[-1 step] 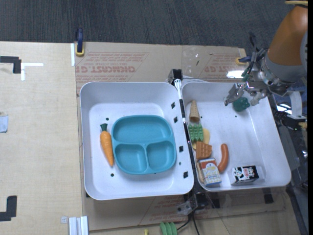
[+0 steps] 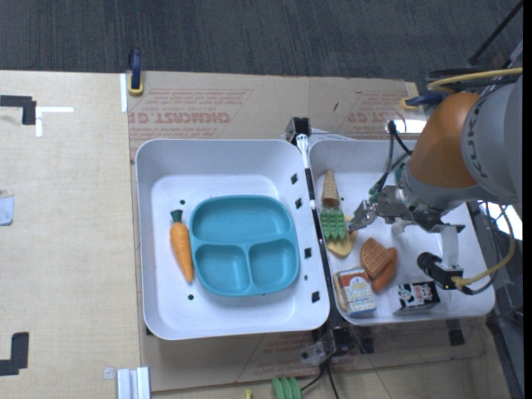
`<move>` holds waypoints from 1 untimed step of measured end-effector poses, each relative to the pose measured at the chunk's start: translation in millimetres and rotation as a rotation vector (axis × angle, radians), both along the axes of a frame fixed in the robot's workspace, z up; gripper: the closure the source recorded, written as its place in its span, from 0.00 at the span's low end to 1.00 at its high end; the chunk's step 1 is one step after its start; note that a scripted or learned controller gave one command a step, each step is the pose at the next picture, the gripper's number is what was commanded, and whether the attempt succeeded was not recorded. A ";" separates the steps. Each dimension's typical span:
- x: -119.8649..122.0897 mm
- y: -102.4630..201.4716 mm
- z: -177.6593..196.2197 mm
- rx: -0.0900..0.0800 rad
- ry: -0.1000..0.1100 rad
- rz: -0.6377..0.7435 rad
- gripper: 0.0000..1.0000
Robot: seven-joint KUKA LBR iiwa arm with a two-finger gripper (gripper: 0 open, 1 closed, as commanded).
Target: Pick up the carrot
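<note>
gripper (image 2: pixel 364 216) hovering over the right bin (image 2: pixel 474 302), above a green toy (image 2: pixel 334 223); grasp state not discernible. carrot (image 2: pixel 181 248) lying well to the left in the left bin (image 2: pixel 154 306), just beside the blue tray (image 2: pixel 245 244), long axis running near-to-far.

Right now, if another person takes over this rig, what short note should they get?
Gripper: over the right bin, near the green toy; nothing visible between its fingers.
Carrot: lying in the left bin, beside the left edge of the blue tray, far from the gripper.
Done: carrot not yet picked up.
Left: cross to the left bin, grasp the carrot, lift it.
</note>
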State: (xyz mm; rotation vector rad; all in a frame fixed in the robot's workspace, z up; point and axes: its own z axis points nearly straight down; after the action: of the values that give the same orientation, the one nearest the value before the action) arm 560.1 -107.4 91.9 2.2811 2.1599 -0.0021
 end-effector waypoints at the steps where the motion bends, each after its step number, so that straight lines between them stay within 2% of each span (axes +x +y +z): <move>1: -16.7 11.5 0.5 -0.004 -0.003 -0.075 0.00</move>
State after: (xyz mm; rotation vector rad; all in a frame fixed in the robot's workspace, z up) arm 543.4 -95.9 92.4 2.3570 2.0693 -0.0036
